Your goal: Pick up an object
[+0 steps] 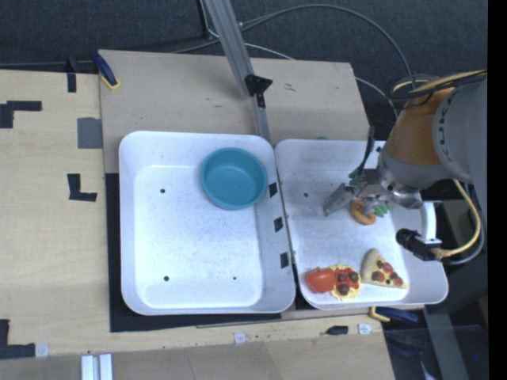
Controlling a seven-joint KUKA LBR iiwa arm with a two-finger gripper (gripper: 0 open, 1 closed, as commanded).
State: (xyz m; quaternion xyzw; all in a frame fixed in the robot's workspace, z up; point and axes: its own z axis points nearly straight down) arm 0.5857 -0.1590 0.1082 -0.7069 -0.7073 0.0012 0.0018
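Note:
My gripper [350, 205] is low over the right bin [317, 165], near its middle right, hanging from the grey arm with the orange band [416, 137]. Its fingers are spread open; the left finger [336, 202] points down and left over bare bin floor. A small orange toy with a green top [365, 213] lies on the floor by the other finger, touching or nearly touching it, and is not clamped. Along the front of this bin lie a red toy vegetable [320, 279], a round yellow toy with dark spots [345, 282] and a pizza slice [384, 271].
A blue bowl [234, 178] stands upright at the back right of the left bin [158, 236]. A ridge with black clips [279, 224] separates the two bins. A metal pole [234, 42] slants in at the back. Cables loop right of the arm.

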